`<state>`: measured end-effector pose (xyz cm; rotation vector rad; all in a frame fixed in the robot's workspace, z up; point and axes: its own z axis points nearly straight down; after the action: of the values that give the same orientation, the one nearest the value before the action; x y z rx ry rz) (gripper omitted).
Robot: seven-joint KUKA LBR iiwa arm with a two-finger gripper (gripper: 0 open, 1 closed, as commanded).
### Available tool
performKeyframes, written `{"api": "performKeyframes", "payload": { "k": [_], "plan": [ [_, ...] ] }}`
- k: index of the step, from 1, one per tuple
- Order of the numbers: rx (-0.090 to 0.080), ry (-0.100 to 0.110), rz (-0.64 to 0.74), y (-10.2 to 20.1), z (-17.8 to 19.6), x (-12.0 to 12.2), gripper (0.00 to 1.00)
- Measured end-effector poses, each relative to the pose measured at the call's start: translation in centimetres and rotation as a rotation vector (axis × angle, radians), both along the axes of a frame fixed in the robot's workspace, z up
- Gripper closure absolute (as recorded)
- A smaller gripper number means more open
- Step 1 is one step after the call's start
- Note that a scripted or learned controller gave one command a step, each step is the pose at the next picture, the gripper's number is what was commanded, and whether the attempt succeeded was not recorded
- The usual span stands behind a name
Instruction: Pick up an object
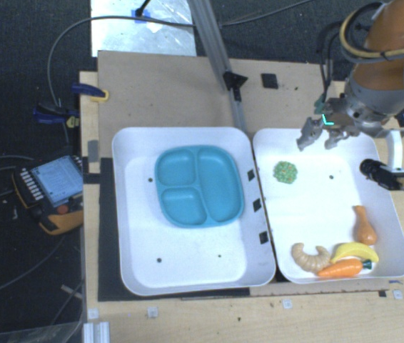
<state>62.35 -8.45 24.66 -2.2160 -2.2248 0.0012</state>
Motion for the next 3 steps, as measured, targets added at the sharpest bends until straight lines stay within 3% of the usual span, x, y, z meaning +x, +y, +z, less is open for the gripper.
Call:
{"api": "performKeyframes", "payload": {
  "k": [1, 3],
  "plan": [
    [0.0, -0.004, 0.0, 0.0, 0.2, 0.1, 0.0],
    [-0.001, 0.001, -0.003, -0.8, -8.8, -0.9, 0.0]
  ]
}}
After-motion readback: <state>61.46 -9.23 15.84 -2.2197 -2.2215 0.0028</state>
